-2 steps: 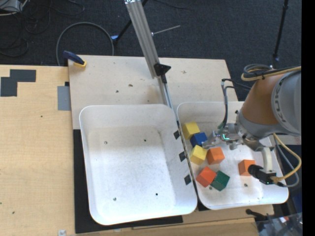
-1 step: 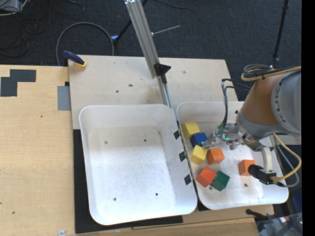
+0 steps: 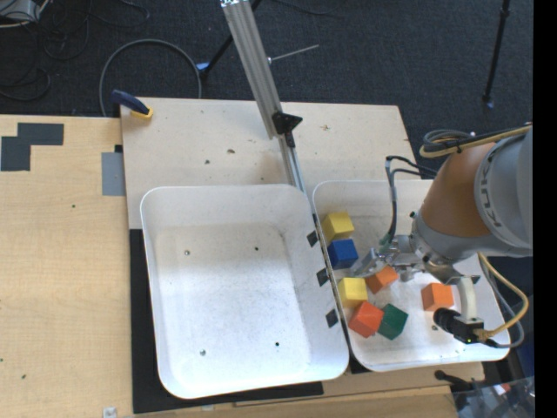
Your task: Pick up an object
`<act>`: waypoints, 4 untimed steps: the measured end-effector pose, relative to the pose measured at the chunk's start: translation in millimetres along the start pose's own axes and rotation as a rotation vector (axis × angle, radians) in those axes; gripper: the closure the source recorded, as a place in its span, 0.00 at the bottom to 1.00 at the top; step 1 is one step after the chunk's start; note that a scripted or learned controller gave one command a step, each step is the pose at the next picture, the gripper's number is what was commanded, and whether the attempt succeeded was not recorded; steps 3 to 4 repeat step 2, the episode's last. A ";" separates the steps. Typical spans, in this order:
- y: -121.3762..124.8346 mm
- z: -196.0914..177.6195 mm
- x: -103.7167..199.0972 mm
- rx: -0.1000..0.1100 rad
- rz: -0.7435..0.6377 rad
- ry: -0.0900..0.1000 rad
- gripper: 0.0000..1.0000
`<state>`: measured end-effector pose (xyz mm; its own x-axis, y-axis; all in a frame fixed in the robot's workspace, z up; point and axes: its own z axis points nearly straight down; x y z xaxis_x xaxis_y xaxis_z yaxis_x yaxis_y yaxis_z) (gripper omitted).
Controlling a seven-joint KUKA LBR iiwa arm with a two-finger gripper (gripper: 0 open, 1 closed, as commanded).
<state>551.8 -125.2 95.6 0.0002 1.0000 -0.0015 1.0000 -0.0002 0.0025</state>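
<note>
Seemingly the small orange block in the right bin sits at the claw; whether the claw grips it I cannot tell. Yellow block and red block crowd close, so a lift may nudge them or slip.

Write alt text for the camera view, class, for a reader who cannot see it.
A grey and orange robot arm reaches from the right into the right white bin, its gripper low over a small orange block among yellow, blue, red and green blocks. The left white bin sits beside it.
</note>
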 end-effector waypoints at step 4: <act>26.8 -98.7 90.9 -0.003 -0.009 0.005 1.00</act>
